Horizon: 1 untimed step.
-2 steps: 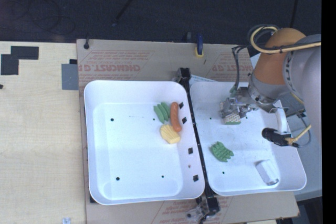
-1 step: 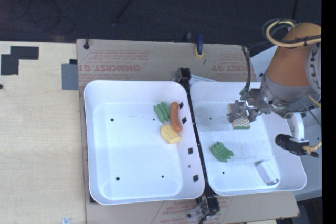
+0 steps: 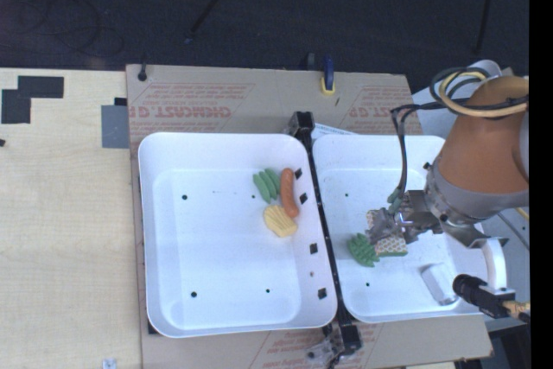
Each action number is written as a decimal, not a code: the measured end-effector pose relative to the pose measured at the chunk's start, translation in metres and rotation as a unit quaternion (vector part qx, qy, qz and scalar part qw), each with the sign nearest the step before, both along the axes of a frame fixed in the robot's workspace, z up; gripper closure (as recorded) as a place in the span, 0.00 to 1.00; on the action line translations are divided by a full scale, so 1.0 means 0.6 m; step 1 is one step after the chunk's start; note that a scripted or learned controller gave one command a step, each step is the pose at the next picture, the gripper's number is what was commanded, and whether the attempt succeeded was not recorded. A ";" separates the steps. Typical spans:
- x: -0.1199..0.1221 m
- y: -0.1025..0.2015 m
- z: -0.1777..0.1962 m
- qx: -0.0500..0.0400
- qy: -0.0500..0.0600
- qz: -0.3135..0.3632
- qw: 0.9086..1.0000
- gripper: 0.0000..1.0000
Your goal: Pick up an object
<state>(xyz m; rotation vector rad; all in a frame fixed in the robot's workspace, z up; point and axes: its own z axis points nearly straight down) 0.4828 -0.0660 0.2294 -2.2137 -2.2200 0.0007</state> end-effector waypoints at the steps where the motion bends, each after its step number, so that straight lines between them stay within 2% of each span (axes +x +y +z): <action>1: 0.191 0.012 0.076 -0.003 -0.006 0.000 1.000 1.00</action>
